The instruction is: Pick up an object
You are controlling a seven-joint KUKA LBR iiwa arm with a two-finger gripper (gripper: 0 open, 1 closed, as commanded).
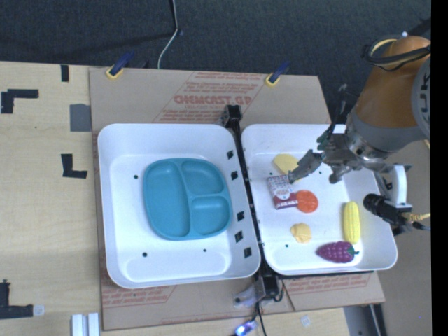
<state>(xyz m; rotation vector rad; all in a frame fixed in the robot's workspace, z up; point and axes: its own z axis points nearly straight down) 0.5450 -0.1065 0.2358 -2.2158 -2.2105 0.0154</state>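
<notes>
The right bin (378, 261) holds several toy foods. These are a pale yellow piece (283, 163), a red and white packet (281, 191), an orange-red round piece (306, 201), a small yellow-orange piece (301, 233), a corn cob (351, 221) and purple grapes (336, 252). My gripper (318, 173) hangs over the bin's upper middle, just right of the pale yellow piece. It is open, with one finger (301, 169) slanting toward the packet and nothing between the two.
The left bin (115, 152) holds a blue divided plate (187, 198). Black clips (232, 114) line the seam between the bins. Both bins rest on a cardboard sheet (210, 96). The arm's orange band (392, 82) rises at the right edge.
</notes>
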